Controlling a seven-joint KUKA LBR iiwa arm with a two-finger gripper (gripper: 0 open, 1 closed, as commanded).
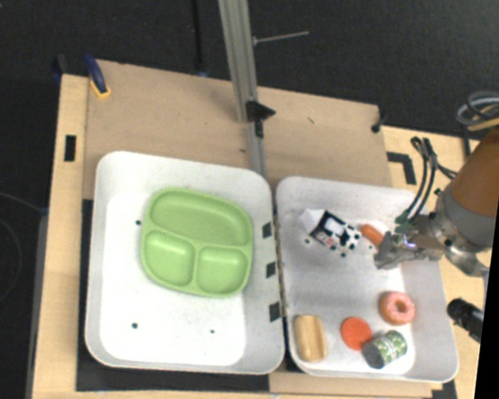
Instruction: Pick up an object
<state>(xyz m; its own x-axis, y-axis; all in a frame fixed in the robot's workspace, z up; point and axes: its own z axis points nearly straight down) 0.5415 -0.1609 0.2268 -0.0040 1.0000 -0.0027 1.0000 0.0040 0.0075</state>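
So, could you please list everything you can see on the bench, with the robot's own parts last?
Bins: two, white, side by side on the bench.
Divided plate: one, green, in the left bin.
Patterned item: one, black and white, upper part of the right bin.
Orange piece: one, beside the patterned item.
Doughnut: one, pink, right bin.
Bread roll: one, tan, front of the right bin.
Round item: one, orange-red, front of the right bin.
Can: one, green, front right corner.
Gripper: one, grey, over the right bin.
Arm: one, grey with an orange band.
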